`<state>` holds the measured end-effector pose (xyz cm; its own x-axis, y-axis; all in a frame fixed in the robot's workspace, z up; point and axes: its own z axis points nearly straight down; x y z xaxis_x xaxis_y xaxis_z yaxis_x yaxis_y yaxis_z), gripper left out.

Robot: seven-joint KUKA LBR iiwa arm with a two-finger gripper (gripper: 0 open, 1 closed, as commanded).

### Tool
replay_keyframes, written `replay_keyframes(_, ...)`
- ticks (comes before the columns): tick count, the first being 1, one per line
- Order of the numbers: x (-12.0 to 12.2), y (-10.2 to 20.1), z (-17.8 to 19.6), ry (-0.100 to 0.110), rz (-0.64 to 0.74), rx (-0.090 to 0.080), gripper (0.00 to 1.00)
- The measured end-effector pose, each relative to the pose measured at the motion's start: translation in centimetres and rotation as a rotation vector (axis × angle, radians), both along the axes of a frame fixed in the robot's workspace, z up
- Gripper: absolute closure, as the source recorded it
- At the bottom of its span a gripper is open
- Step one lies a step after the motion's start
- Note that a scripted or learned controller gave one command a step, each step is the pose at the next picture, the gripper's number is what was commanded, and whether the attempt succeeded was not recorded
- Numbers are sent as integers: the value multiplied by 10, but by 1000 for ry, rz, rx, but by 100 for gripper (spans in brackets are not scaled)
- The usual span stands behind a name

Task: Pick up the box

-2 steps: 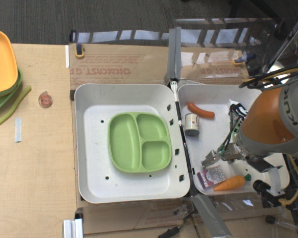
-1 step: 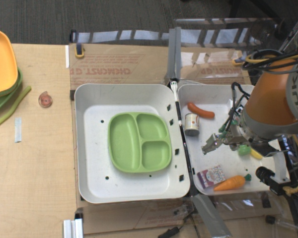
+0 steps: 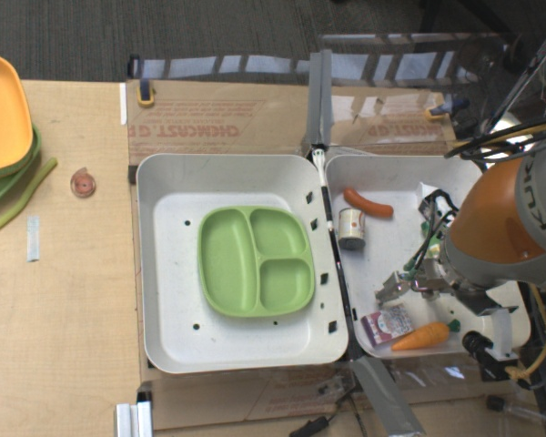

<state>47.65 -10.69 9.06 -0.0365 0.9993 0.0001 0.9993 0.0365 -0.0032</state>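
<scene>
The box (image 3: 385, 325) is a small purple and white packet lying flat near the front edge of the right bin (image 3: 396, 176). An orange carrot (image 3: 420, 337) lies against its right side. My gripper (image 3: 397, 289) hangs just behind the box in the image, low over the bin floor, with nothing seen in its grasp. The grey arm with its orange band (image 3: 499, 217) reaches in from the right and hides the bin's right part.
A red sausage (image 3: 369, 204) and a small can (image 3: 350, 228) lie at the back left of the right bin. The left bin (image 3: 164, 244) holds a green divided plate (image 3: 257, 261). Orange and green dishes (image 3: 2, 126) sit at the far left of the bench.
</scene>
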Motion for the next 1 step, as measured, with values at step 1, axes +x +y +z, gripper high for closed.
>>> replay_keyframes(1, 1, 10, 27, -2, 122, 0, 0)
